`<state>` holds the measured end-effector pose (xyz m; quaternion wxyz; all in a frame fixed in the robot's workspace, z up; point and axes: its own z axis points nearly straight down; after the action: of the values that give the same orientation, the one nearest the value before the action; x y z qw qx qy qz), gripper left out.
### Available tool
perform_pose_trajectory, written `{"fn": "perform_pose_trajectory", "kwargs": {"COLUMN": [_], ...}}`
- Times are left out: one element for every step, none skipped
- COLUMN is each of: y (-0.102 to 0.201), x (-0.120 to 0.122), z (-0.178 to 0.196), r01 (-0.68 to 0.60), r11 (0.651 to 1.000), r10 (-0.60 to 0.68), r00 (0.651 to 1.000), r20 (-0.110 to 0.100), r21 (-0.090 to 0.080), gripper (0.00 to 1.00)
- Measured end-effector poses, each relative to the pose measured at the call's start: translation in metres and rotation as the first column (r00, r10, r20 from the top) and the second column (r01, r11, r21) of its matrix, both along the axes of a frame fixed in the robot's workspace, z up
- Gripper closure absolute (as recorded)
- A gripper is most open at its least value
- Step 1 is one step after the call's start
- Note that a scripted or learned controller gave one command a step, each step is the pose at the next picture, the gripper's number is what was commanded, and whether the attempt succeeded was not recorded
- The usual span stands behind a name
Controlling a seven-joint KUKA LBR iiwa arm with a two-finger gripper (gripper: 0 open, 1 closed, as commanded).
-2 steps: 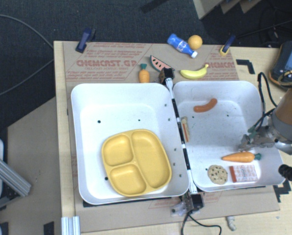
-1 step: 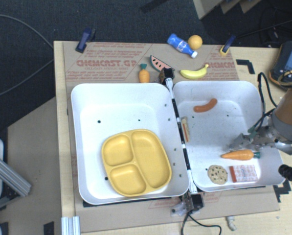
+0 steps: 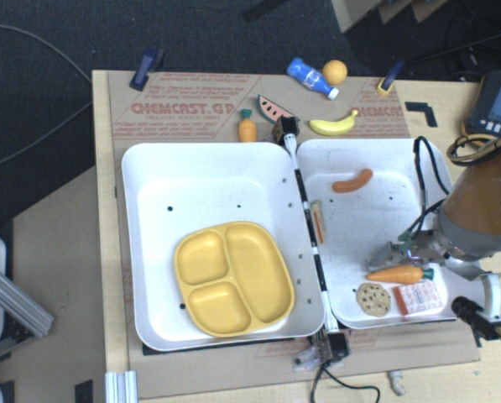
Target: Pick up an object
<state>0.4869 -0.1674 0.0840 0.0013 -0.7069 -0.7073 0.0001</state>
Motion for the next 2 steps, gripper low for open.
{"fn": "perform_pose_trajectory", "kwargs": {"y": [0.053, -0.034], "x": [0.039, 0.040], "z": [0.109, 0.062], "r01": [-0.002, 0.002], "r11": [1.000, 1.000], "r10": [0.002, -0.002], "r00": [1.000, 1.000], "r20": [0.005, 0.000], "r21": [-0.001, -0.003], "gripper": [0.00, 0.00]}}
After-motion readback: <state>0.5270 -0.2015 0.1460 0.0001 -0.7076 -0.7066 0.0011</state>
